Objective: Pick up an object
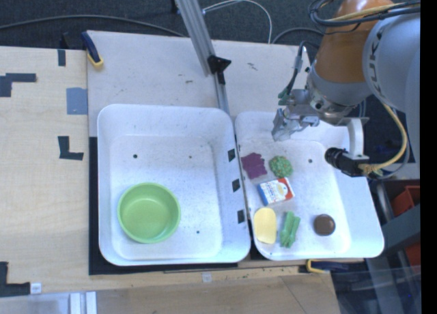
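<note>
My gripper (285, 130) hangs over the far edge of the right bin (355, 234), above and slightly right of the objects. Its fingers point down with nothing visible between them. Below it lie a purple piece (253, 164) and a round green textured piece (280, 166). A small white, orange and blue carton (275, 190) lies in the bin's middle. Near the front sit a yellow piece (265, 225), a green pepper-like piece (289, 229) and a brown ball (323, 224).
The left bin (109, 121) holds a green bowl (148, 211) at its front left. A slanted metal pole (198, 26) crosses the bench behind the bins. A black cable end (339, 159) hangs beside the right bin's far right.
</note>
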Controlling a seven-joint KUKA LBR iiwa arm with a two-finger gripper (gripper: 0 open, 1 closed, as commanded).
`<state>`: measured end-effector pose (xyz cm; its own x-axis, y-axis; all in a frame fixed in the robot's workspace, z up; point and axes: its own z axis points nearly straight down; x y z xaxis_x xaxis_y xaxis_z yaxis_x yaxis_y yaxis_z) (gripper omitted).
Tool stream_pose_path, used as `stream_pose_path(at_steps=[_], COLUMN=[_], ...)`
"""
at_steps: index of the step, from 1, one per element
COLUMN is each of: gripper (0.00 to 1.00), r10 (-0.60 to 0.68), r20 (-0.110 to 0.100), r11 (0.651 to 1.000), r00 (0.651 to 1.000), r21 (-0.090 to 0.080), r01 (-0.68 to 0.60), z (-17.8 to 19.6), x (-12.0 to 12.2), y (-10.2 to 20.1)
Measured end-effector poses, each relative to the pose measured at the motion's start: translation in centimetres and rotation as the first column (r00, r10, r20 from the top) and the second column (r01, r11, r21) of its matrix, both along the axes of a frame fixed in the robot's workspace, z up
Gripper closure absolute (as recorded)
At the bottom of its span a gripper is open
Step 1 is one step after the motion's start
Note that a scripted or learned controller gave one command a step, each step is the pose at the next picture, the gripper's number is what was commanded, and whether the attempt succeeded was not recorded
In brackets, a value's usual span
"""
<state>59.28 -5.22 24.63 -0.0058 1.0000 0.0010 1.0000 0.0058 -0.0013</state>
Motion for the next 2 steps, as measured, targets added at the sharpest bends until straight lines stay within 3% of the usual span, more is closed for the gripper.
stream_pose_path(at_steps=[2], gripper=[1.0], r10=[0.002], r20=[0.0], r11=[1.0], r00=[1.0], r21=[0.001], r01=[-0.002], z=[0.1], x=[1.4], y=[10.6])
